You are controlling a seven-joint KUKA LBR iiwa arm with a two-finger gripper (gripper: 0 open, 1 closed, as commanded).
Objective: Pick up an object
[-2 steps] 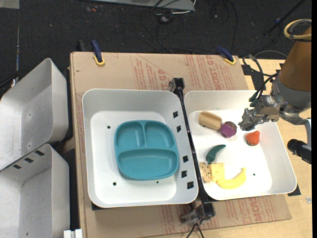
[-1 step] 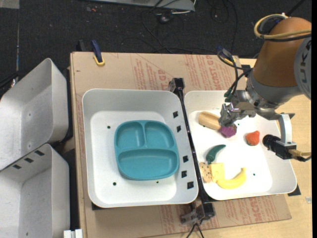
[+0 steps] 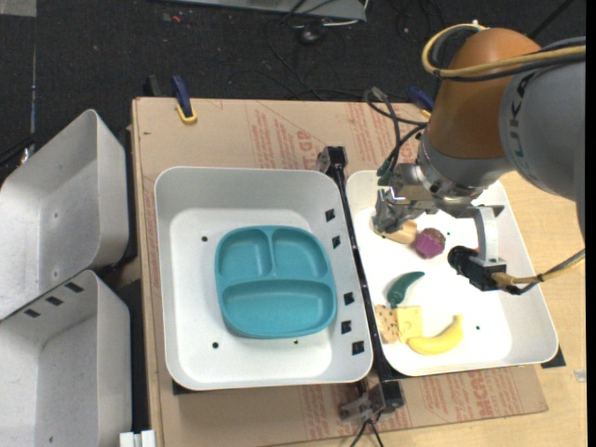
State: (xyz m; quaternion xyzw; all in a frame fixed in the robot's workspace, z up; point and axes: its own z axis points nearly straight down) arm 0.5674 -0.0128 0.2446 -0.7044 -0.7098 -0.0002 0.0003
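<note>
The gripper [image 3: 396, 214] hangs low over the far left part of the right bin [image 3: 521, 324], close to the wall it shares with the left bin [image 3: 182, 203]. Whether it is wide or narrow cannot be told from this angle, and nothing shows clearly held in it. A tan piece [image 3: 404, 236] lies right at its tip, partly under it; contact cannot be told. Just beside that, to the right, sits 1 purple lump [image 3: 429, 242]. Nearer the camera lies 1 green pepper [image 3: 404, 287], apart from the gripper. Nearer still, along the bin's front, are 1 cracker [image 3: 384, 324] by the left wall, 1 yellow block [image 3: 408, 321] touching it, and 1 banana [image 3: 436, 339] just to the right, curved upward at its end. That makes 6 loose things in the right bin, 1 of each kind. The left bin holds 1 teal plate [image 3: 276, 281] with 3 compartments, lying flat near its middle, well apart from the gripper. The 2 bins sit side by side on the bench [image 3: 233, 128].
</note>
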